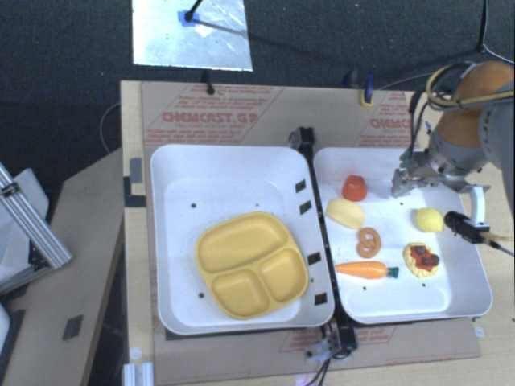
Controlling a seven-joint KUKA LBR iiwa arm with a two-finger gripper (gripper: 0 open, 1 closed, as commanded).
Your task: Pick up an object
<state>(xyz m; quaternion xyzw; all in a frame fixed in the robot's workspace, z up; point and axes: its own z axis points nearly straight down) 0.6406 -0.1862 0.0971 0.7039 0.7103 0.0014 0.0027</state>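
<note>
Camera view, left to right: one yellow three-compartment tray (252, 273) lies in the left bin (177, 167), well left of the gripper (405, 182). The right bin (471, 296) holds six small items: a pale yellow potato-like piece (345, 213), a red cup-shaped piece (355, 187), a pretzel (368, 241) and a carrot (366, 270), all left of and below the gripper; a lemon (429, 219) and a small pizza-like piece (422, 259) sit below it. Whether the gripper is open cannot be told; nothing visibly sits in it. Arm (475, 127) is cut off at the right edge.
</note>
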